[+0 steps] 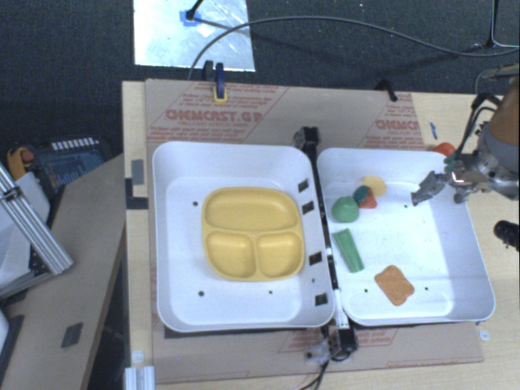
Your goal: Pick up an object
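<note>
Two white bins sit on the worktop, and the hand [428, 189], fingers apart and holding nothing, hovers over the right bin [471, 254] well clear of the green block [348, 249], so picking remains undone.

- A robot lab.
- Worktop [268, 108] with two white bins [171, 218], clamped.
- Loose cables [366, 31] over dark carpet.
- Aluminium rail [32, 226] and electronics box [69, 165] at left.
</note>
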Motion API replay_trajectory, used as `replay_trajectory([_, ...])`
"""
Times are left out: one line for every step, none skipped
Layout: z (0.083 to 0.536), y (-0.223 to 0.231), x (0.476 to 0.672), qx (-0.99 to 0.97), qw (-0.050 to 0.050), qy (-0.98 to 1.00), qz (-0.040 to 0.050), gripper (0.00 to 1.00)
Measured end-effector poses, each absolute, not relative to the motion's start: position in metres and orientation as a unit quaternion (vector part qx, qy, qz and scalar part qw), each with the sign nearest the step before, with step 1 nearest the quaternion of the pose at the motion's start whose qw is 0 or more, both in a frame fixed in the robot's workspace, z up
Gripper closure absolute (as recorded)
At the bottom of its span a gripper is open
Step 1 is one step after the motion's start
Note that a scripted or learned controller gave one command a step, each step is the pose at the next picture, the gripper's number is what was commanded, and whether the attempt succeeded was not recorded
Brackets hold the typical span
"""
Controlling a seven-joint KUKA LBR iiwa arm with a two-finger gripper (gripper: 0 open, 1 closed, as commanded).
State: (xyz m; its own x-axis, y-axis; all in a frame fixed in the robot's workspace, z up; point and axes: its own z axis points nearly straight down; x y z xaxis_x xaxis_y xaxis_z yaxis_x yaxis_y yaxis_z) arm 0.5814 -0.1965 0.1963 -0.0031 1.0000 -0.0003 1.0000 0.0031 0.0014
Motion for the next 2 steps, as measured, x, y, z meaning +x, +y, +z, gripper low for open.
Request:
replay_trajectory([0.155, -0.197, 0.58, 0.707, 0.0, 0.708, -0.0004, 0.0])
replay_trajectory([0.105, -0.188, 0.576, 0.707, 0.0, 0.708, -0.0001, 0.0])
